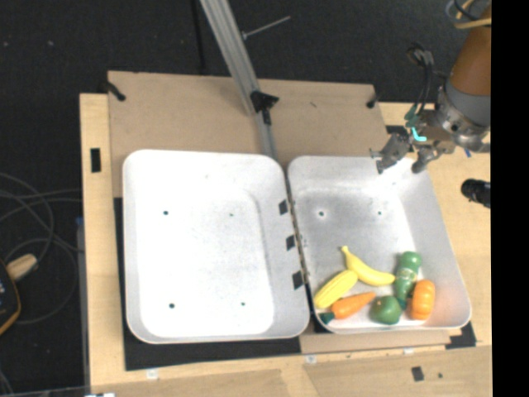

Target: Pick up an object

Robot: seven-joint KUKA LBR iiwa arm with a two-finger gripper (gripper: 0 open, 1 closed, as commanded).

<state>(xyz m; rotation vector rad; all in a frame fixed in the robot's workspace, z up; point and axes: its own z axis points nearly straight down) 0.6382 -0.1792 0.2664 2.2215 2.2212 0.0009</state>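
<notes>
Six toy foods (377, 290), right bin (355, 197)

The gripper (403, 160) hangs with fingers apart over the far edge of the right bin (364, 197), well apart from the banana (368, 270) and the carrot (354, 305) at its near end.

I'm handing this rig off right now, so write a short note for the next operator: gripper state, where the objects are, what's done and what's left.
Gripper: open, holding nothing, hovering over the far right corner of the right white bin.
Objects: all clustered in that bin's near right corner: yellow plastic banana, yellow corn cob, orange carrot, round green pepper, small orange pumpkin, and a green vegetable behind it.
Left white bin: no toys visible in it.
Done: nothing picked yet.
Left: move the gripper toward the near corner, descend, close on one object, lift.
</notes>
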